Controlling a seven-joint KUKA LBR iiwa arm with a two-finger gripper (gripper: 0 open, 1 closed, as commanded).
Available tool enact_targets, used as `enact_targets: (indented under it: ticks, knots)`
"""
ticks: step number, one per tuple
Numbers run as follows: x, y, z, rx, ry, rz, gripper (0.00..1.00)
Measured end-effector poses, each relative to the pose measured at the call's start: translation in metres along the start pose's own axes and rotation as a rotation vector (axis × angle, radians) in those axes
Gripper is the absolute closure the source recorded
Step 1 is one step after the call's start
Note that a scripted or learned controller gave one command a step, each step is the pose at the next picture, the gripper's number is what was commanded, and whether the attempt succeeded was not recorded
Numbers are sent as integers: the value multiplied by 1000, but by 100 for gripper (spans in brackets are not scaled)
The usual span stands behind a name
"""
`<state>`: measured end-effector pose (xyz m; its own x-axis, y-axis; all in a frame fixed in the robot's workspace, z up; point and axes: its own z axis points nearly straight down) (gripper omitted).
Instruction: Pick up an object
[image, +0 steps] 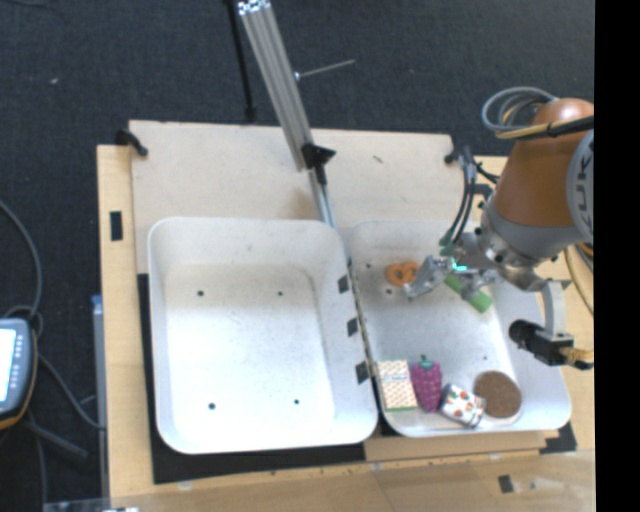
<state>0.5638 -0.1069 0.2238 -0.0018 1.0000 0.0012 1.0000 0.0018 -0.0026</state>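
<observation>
Near edge of the right bin (545, 415): a row of small items along the front wall. From left, a pale patterned box (396, 384), a magenta knobbly thing (427, 384) upright just beside it, a white can with red spots (461, 404) lying on its side, and a brown round disc (497, 394) flat on the bin floor, touching or nearly touching the can. All of these sit well apart from the claw (418, 284).

Mid bin: a green block-like object (475, 293) lies tilted under the wrist, just right of the claw and partly covered by the arm hardware. Claw is low over the bin floor, pointing left. Its state: cannot tell, too small and blurred.

Further back: an orange object (402, 272), small and roundish, lies on the bin floor just up-left of the claw tip, very near it; contact unclear. Nothing visibly gripped.

Left bin (160, 240) sits side by side with the right one, walls touching at the middle. Both rest on the tan worktop (200, 170). A metal pole (285, 95) slants up from the back of the worktop between the bins.
</observation>
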Motion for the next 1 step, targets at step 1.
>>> enact_targets:
  ticks: [1]
  knots:
    - [0, 1, -2, -4, -1, 2, 0]
